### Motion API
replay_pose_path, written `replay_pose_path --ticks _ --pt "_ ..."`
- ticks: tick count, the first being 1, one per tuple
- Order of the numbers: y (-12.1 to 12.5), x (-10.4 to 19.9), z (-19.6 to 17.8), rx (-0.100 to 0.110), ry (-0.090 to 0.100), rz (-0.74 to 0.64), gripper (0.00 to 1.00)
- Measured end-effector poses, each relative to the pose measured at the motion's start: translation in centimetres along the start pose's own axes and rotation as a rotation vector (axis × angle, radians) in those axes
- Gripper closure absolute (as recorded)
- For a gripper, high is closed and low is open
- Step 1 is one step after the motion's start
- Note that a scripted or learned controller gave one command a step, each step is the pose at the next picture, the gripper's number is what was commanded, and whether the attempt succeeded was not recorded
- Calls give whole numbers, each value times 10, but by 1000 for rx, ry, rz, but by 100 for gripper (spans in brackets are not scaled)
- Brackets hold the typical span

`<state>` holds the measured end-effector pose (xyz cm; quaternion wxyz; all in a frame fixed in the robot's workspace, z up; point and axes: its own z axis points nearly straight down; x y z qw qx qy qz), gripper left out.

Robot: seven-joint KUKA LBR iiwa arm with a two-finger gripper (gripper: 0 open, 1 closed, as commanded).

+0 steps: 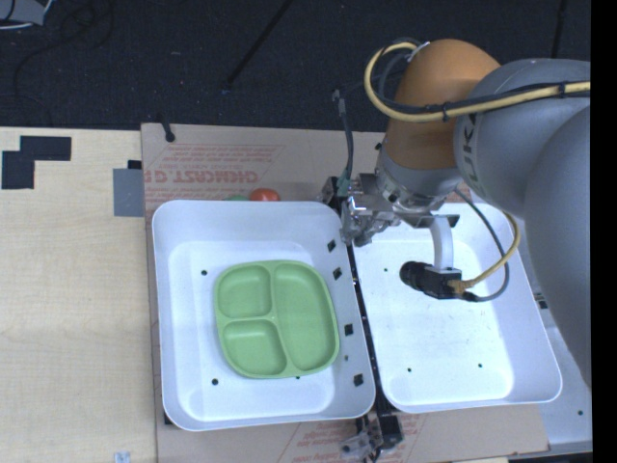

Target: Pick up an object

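A light green divided plate (277, 317) with three compartments lies flat in the left bin (183, 249). A small red-orange object (263, 196) peeks out just behind that bin's far rim. My gripper (359, 222) hangs at the far end of the divide between the two bins, over the right bin's (482, 374) upper left corner. It is well above and to the right of the plate. The grey arm with its orange band (443, 75) covers much of the right bin's far side.
A black fitting on a yellow cable (430, 279) hangs from the wrist over the right bin's floor. The bins rest on a cardboard sheet (241, 167) on a pale wooden bench (67, 297). Black clips (347, 328) line the shared rim.
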<state>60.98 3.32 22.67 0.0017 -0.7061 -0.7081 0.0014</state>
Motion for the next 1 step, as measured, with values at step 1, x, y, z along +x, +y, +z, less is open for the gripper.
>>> replay_pose_path --ticks 1 --pt "13 53 -2 -3 1 -2 100"
